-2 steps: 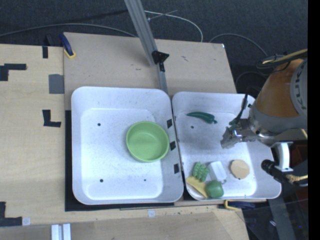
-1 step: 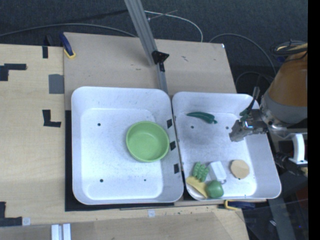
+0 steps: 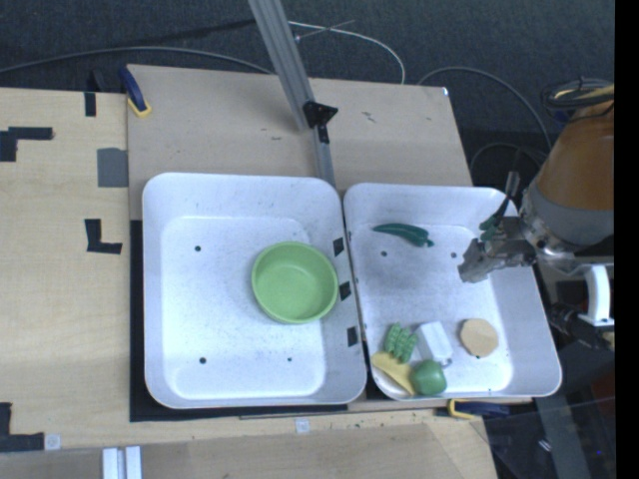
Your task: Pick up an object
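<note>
My gripper (image 3: 473, 266) hangs over the right part of the right bin (image 3: 519, 297), its dark fingers pointing left and down. Nothing shows between them. A dark green pepper-like piece (image 3: 402, 233) lies at the back of that bin, left of the gripper. A round tan disc (image 3: 479, 337) rests in front of the gripper. At the bin's front lie a green ridged toy (image 3: 399, 343), a white block (image 3: 435, 340), a green ball (image 3: 428, 377) and a yellow piece (image 3: 393, 373), close together.
The left bin (image 3: 180, 267) holds a light green bowl (image 3: 294, 282). A grey metal pole (image 3: 285, 48) slants across the back of the bench to a black clamp (image 3: 319, 115). Cables run over the dark floor behind.
</note>
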Motion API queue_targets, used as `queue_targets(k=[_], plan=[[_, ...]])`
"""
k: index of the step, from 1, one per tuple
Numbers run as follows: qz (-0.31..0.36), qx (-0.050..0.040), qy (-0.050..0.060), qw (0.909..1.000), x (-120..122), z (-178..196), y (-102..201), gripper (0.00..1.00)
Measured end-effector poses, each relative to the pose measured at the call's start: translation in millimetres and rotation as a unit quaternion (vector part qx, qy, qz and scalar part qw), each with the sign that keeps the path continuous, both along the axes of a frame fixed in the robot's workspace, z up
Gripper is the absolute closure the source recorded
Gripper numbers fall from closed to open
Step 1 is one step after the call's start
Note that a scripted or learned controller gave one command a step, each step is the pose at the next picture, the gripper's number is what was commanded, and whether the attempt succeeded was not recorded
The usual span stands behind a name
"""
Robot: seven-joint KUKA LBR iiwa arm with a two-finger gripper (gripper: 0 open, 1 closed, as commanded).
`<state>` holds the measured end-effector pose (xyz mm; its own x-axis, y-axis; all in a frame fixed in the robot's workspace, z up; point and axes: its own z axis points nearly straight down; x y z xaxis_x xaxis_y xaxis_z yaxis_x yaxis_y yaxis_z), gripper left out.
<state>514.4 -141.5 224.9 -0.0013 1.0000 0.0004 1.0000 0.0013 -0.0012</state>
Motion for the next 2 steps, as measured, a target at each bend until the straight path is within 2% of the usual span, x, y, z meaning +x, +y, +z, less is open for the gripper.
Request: queue_targets(k=[1,2], plan=[[0.002,0.0005,0.001,1.0,4,-6,45,1.0],[0.003,0.001,0.0,1.0,9,4,104,1.0]])
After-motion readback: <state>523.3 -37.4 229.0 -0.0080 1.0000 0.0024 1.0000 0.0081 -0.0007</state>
